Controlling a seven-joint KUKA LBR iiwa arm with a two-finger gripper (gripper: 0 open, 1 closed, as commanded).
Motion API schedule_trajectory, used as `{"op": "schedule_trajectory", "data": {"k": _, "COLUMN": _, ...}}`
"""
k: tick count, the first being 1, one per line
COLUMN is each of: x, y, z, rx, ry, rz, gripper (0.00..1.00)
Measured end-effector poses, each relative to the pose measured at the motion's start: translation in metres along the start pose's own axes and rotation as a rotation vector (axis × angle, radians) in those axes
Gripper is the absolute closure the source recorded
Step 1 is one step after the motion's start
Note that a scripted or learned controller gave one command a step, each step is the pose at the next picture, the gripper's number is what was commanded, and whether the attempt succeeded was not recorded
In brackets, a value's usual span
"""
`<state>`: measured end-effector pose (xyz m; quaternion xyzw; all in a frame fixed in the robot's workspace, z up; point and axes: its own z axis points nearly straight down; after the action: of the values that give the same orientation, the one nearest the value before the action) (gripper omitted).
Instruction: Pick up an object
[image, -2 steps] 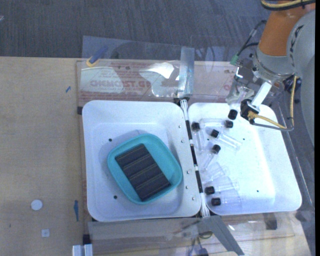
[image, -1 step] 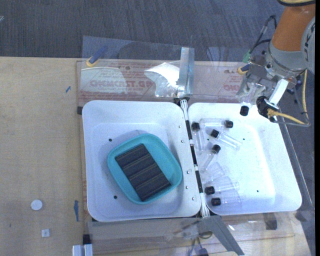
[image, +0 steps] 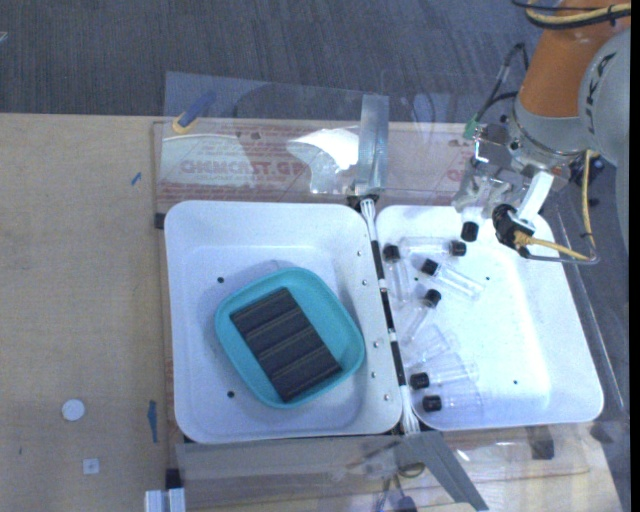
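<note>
Vials (image: 432, 300) strew the right bin (image: 530, 340); tan bench (image: 70, 250) beneath; fingers (image: 470, 200) hang above, grip state unclear.

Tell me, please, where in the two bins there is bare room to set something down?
Right bin: bare floor on its right half, between the clear vials and the right wall. Left bin: bare strip along the far wall, behind the teal tray. Crowded: the right bin's left side, with vials; the gripper hangs over its far edge.
</note>
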<state>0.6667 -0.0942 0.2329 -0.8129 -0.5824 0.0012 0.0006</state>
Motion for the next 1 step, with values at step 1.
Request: {"op": "schedule_trajectory", "data": {"k": 1, "x": 0.0013, "y": 0.0005, "z": -0.0107, "rx": -0.003, "ry": -0.002, "rz": -0.003, "gripper": 1.0}}
